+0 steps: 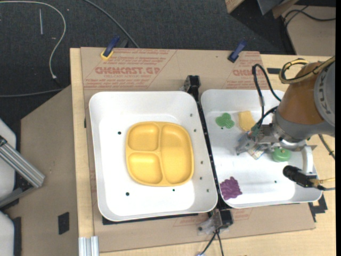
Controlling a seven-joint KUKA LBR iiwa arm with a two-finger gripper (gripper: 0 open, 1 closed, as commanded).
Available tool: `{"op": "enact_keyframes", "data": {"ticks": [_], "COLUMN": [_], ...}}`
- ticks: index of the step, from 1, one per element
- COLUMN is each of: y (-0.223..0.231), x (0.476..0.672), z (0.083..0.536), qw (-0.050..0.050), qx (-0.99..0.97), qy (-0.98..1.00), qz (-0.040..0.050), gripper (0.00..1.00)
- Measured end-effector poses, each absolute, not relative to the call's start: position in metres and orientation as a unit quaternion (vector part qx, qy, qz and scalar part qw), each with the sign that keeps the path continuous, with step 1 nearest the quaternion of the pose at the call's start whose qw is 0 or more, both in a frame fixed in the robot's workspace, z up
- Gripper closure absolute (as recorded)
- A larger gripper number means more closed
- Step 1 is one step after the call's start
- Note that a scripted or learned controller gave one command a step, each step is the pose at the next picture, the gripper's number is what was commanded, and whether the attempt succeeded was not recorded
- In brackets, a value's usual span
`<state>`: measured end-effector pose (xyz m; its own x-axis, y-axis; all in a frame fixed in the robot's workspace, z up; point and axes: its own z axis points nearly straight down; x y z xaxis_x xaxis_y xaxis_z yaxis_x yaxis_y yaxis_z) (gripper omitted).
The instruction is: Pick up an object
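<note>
My gripper (pixel 250 146) hangs low over the middle of the right bin (pixel 266 193), reaching in from the right. Just left of it is bare bin floor. A small green piece (pixel 224 121) and a pale yellow piece (pixel 245 119) lie up and left of it, near the bin's far side. Under the wrist on the gripper's right sits a round green object (pixel 281 154), partly hidden by the arm. A purple bunch of grapes (pixel 230 187) lies at the bin's near left corner. Nothing shows held in the gripper.
The left bin (pixel 106 143) holds a yellow divided plate (pixel 160 153) in its middle. A black divider strip (pixel 205 143) separates the two bins. Cardboard surrounds both bins, with blue clips at its far edge.
</note>
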<state>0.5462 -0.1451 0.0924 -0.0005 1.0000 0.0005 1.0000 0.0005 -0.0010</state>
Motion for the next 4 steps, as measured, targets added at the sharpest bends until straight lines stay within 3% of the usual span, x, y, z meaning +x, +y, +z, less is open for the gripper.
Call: {"op": "enact_keyframes", "data": {"ticks": [1, 4], "y": [-0.147, -0.151], "x": [0.549, 0.548], "z": [0.108, 0.279], "qw": [-0.005, -0.003], "qx": [-0.707, -0.707], "qy": [-0.707, -0.708], "qz": [-0.0017, -0.0019], "gripper": [1.00, 1.00]}}
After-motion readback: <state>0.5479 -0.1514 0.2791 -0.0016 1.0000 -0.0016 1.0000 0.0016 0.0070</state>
